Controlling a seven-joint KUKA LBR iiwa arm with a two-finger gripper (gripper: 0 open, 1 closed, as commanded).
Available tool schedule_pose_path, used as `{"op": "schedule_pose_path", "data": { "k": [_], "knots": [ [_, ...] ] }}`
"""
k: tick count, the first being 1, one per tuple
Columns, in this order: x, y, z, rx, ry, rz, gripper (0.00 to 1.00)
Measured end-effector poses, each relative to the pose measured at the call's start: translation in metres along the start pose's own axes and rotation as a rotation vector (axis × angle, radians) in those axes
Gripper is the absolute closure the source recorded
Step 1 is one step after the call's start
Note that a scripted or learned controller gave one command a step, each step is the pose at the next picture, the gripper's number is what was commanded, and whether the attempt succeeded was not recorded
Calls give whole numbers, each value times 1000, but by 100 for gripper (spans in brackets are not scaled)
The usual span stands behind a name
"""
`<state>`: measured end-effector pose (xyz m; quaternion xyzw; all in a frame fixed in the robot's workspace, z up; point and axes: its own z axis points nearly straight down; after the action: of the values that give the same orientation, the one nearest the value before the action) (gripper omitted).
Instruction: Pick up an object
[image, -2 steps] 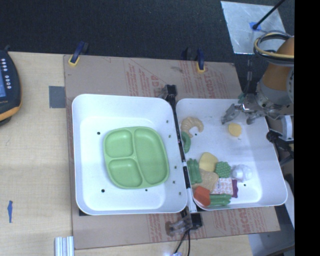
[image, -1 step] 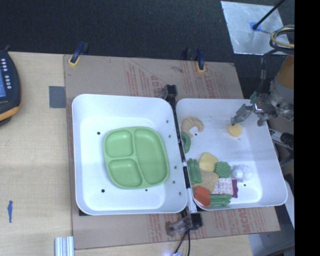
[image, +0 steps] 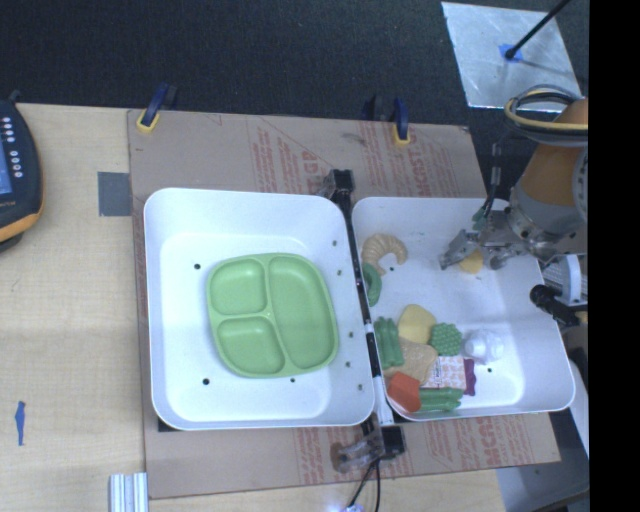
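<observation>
Camera view looks down on a pale wooden bench (image: 70, 330) topped with a brown cardboard sheet (image: 250, 150), held at its far edge by a yellow clamp (image: 152, 108) and a blue clamp (image: 400, 120); dark floor lies beyond. Two white bins sit side by side on the cardboard. The left bin (image: 170, 300) holds a green divided plate (image: 272, 314). The right bin (image: 530, 370) holds a heap of toy food near its front-left corner — a tan croissant (image: 384, 248), a yellow piece (image: 416, 322), a green knobbly piece (image: 446, 337), a red piece (image: 403, 388) — though the items overlap and several are hard to name. A handheld controller (image: 14, 165) is cut off at the left edge. The arm (image: 548, 170) enters from the right, partly cropped. Its gripper (image: 472, 258) sits low at the back of the right bin, fingers spread apart on either side of a small yellow object (image: 470, 264); whether they touch it I cannot tell.
</observation>
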<state>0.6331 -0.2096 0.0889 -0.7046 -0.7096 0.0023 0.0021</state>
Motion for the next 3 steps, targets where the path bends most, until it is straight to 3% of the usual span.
{"op": "schedule_pose_path", "data": {
  "k": [1, 2, 3],
  "knots": [
    [-3, 24, -215, -22, -6, 1, 0],
    [33, -94, -107, 14, 6, 6, 0],
    [35, -2, -108, -10, -2, 0, 0]
  ]
}}
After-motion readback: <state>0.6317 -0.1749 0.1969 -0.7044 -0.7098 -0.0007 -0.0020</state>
